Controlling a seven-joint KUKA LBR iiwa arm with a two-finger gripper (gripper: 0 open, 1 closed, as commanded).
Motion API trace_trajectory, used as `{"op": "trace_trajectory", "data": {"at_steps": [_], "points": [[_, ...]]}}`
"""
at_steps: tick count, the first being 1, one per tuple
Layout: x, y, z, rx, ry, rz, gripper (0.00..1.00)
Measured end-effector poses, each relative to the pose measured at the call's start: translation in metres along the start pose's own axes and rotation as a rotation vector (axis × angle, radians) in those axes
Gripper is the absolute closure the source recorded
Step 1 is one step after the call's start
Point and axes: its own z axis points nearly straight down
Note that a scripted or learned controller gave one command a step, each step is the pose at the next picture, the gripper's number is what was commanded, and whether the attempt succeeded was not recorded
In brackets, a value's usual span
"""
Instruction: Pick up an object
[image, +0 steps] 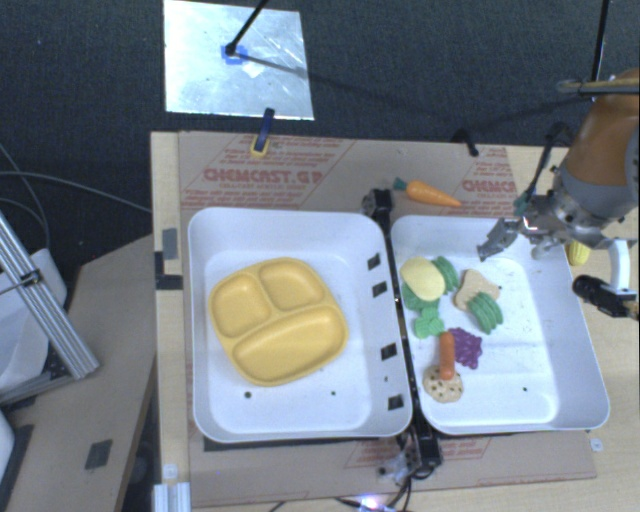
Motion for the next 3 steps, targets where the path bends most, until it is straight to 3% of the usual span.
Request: {"op": "trace_trajectory", "data": {"at_steps": [1,2,3], "points": [[-0.020,-0.098,0.106,0.009,0.004,0.009,0.00],[0.049,-0.142,0.102,0.005,0.005,-0.004,0.00],[0.045,-0.139,0.091,-0.002,0.001,0.000,1.00]]}}
